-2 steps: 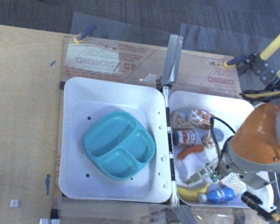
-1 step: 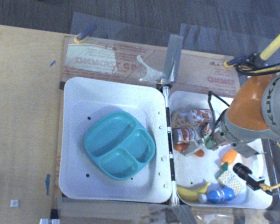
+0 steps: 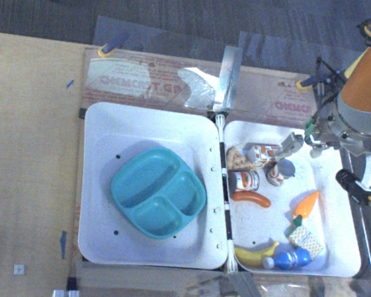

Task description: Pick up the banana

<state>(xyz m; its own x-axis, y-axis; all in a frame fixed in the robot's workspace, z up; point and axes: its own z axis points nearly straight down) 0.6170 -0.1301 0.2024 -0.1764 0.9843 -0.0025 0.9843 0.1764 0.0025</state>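
Two white bins sat on the bench point(image 3: 24, 159). Banana point(image 3: 253, 254) lay at the right bin's point(image 3: 342, 262) near edge, touching a blue bottle point(image 3: 287, 259). Gripper point(image 3: 291, 144) hovered well apart, fingers perhaps slightly open; I cannot tell.

Even, bright overhead light; soft focus (faint shadows, mild glare).

Bench point(image 3: 18, 159): you see a tan top carrying 2 white bins side by side.
Left bin point(image 3: 101, 128): sits directly on it.
Right bin point(image 3: 340, 252): touches the left one.
Cardboard strip point(image 3: 140, 83): lies behind both bins.
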